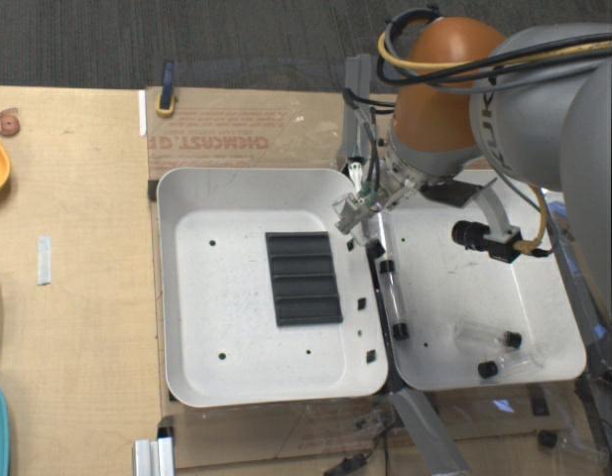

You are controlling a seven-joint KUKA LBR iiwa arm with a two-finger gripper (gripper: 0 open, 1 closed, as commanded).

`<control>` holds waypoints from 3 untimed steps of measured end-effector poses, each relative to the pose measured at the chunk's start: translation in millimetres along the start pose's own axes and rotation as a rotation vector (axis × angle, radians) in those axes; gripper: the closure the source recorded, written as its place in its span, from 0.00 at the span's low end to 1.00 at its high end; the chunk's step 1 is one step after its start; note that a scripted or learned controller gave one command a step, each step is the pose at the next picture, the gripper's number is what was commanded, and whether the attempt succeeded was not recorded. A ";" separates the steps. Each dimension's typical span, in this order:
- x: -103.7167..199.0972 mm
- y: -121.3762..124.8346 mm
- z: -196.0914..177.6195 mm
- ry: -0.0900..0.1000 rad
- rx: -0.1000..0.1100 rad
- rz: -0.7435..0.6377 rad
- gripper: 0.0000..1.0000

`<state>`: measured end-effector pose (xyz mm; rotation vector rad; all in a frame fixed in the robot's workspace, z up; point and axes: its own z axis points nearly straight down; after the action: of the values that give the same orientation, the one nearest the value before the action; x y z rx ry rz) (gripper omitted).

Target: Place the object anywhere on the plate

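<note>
closest to the lens looms the grey arm point(553, 97) with its orange band point(446, 77), reaching over the far edge of the right bin point(544, 305). its gripper point(363, 206) hangs at the far end of the rim where the two bins meet; whether it is spread or pressed together cannot be told, and nothing can be seen in it. a clear object point(489, 345) with dark ends lies near the right bin's near right corner. a black ribbed plate point(304, 278) lies flat mid-floor in the left bin point(186, 296).
</note>
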<state>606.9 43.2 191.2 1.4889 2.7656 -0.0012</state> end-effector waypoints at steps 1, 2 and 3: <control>102.8 15.6 29.2 0.002 0.002 -0.279 1.00; 102.4 15.6 29.1 0.001 0.002 -0.279 0.00; 85.3 72.7 99.2 -0.002 -0.001 0.080 0.00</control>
<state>620.6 154.3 92.0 1.5969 2.7022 -0.0005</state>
